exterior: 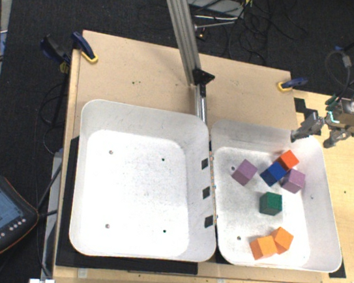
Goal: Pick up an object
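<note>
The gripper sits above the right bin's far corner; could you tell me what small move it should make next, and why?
Probably lower toward the orange cube: the gripper hovers open with nothing between its fingers, and that cube is the nearest block in the right white bin.

One fixed camera sits high above the bench (141,73) — looking down at a slant on both bins.

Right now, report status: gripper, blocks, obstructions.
Gripper open, nothing between fingers, above right bin's far corner. Blocks loose in that bin: orange cube nearest, touching blue cube. Path down unobstructed.
</note>
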Controlling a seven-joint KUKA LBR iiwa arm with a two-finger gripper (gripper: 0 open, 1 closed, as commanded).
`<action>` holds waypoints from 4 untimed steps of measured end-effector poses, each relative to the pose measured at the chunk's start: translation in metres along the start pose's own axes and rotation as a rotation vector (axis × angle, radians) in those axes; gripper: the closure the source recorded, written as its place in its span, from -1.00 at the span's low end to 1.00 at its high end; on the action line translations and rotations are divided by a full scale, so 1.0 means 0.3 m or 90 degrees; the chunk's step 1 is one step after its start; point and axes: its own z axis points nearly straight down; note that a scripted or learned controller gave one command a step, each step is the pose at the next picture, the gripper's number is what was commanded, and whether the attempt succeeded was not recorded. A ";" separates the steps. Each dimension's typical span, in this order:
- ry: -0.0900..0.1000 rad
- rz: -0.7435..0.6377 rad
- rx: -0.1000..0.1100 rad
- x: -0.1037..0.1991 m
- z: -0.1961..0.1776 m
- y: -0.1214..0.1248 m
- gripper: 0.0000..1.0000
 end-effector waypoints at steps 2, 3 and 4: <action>0.000 -0.001 0.000 0.024 0.146 0.012 -1.00; 0.000 0.001 0.001 0.010 0.357 0.011 -1.00; -0.005 0.000 -0.007 -0.008 0.492 0.048 -1.00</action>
